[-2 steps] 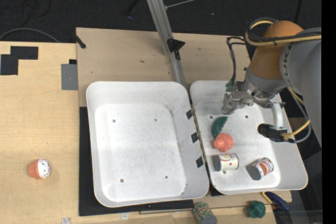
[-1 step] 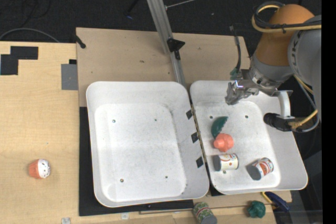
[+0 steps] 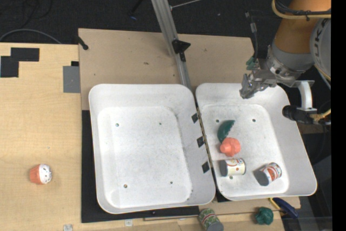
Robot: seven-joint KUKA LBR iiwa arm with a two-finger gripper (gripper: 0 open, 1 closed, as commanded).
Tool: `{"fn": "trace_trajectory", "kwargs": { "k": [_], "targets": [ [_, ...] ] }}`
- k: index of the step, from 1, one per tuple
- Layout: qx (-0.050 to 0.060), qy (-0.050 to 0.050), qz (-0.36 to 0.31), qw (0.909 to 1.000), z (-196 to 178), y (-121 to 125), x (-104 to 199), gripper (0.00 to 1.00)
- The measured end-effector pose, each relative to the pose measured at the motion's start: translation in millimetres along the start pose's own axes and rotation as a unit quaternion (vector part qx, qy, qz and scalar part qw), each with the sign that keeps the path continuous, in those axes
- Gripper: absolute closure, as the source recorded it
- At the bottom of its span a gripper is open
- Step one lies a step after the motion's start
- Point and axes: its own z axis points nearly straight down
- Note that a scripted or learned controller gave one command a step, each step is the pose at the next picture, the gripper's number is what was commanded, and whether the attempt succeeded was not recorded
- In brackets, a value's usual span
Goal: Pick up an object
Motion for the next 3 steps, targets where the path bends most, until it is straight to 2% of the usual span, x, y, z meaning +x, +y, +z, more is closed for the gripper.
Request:
{"fn": "trace_trajectory", "kwargs": {
  "k": [1,3],
  "targets": [
    [0.004,0.001,-0.001,1.0,10.0,-2.8,52.5,1.0],
    [0.003,0.001,-0.002,1.0,11.7,7.7,140.7,1.0]
  ]
}}
